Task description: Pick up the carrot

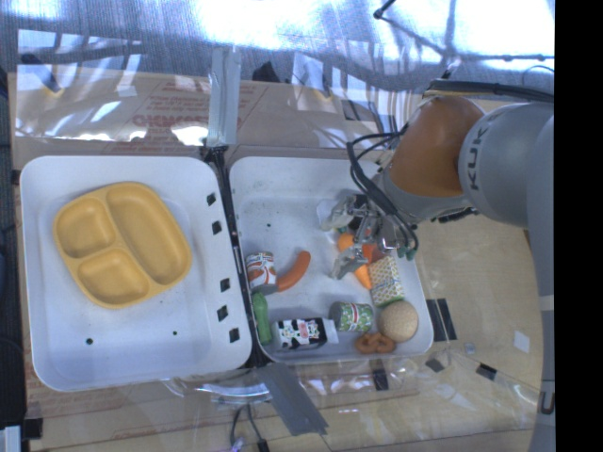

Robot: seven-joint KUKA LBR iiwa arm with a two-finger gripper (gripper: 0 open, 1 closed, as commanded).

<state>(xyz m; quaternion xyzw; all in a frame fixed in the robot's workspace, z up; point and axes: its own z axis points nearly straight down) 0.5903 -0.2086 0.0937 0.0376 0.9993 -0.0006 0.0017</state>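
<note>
A: While the arm (490,163) is reaching in from the right, you are seeing the pincer (361,250) sitting low in the right bin (283,186), over the orange carrot (356,257). The carrot is lying near the bin's right side, just above the patterned packet (385,280), and orange is showing on both sides of the metal fingers.

B: Is it gripping?

A: You are not getting a clear answer here. The fingers are pointing down around the carrot, but whether they are spread, closing or clamped on it, I cannot tell; cables and the wrist are crowding that spot. I am judging the task as mid-grasp at best: the approach looks done, while the lift is not, since the carrot seems to be resting on the bin floor.

B: Pose?

A: The orange band (433,149) is hanging above the bin's upper right corner, the wrist is bending down and leftward toward the carrot.

B: Neighbours?

A: You are watching a crowded corner: the round bun (399,320) and pretzel (375,343) are lying near, the sausage (293,269) well apart to the left. The yellow tray (118,243) is sitting in the left bin (57,347).
</note>
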